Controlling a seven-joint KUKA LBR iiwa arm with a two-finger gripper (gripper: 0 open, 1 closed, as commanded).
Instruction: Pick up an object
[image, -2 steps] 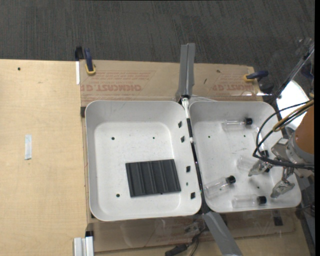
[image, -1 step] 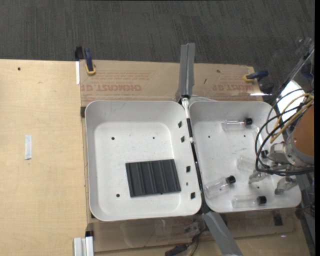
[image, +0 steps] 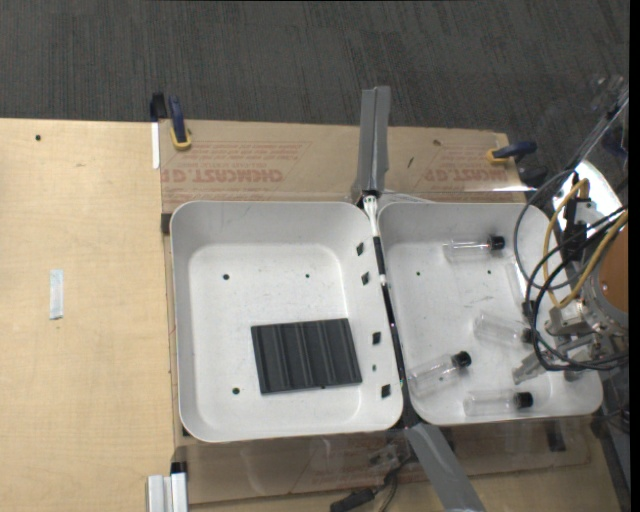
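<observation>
The left bin (image: 200, 300) holds one dark ribbed slab (image: 305, 356), lying flat toward its near side, its long axis running left to right. It is well apart from the arm and, judging by position alone, is not the likely target.

Across the divider, the right bin (image: 440, 310) holds several clear vials with black caps. One vial (image: 470, 247) lies near the far wall, cap to the right. A second vial (image: 440, 368) lies near the divider, tilted, cap up and to the right. A third vial (image: 497, 403) lies along the near wall, long axis nearly left to right, cap at its right end. What looks like a fourth, capless and faint, lies between them near the bin's right side; the view is too poor to be sure.

At the right edge, the gripper (image: 560, 358) hangs low over the bin's right side amid looping cables. I cannot tell how its jaws are set. The third vial lies just beside it, down and to the left, and seems the nearest pick.
</observation>
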